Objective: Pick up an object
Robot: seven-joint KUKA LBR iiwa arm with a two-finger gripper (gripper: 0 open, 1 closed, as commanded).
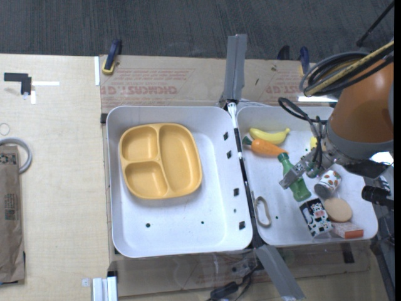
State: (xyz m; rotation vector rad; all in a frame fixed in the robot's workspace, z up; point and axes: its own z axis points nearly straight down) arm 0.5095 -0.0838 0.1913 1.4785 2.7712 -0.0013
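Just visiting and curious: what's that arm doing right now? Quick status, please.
Gripper low in right bin, at green bottle; grasp unclear. Carrot and banana lie close behind. Yellow tray in left bin.

Dark grey carpet (156, 11) runs along the far side. Pale wood bench (50, 168) w/ cardboard sheet (169, 80) clamped at back by blue clamps (113, 56). Brown paper bag (9, 212) at left edge.
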